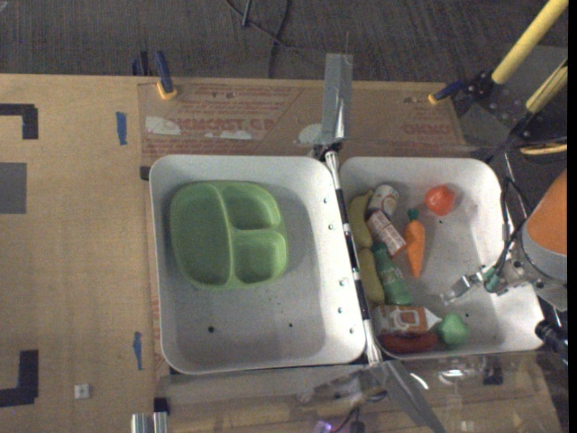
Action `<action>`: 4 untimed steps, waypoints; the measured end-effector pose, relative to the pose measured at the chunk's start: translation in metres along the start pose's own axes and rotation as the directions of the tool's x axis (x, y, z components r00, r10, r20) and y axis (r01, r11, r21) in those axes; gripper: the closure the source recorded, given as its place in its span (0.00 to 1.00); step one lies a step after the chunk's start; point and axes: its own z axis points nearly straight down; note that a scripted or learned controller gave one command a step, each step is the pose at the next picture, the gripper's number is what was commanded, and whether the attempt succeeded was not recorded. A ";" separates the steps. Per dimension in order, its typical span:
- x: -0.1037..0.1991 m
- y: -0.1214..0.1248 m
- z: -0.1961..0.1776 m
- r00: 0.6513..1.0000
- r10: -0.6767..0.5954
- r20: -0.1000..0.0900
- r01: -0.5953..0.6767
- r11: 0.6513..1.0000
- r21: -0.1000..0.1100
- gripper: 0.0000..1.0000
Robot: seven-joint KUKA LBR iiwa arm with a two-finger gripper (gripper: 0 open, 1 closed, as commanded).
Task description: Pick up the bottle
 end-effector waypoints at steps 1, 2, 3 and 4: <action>0.000 0.000 0.000 1.000 0.000 0.000 0.000 1.000 0.000 0.00; 0.000 0.000 0.000 1.000 0.000 0.000 0.000 1.000 0.000 0.00; -0.019 -0.008 -0.080 1.000 0.005 -0.014 -0.005 1.000 0.013 0.00; 0.043 0.009 0.010 0.996 -0.084 -0.008 0.084 0.996 0.006 0.00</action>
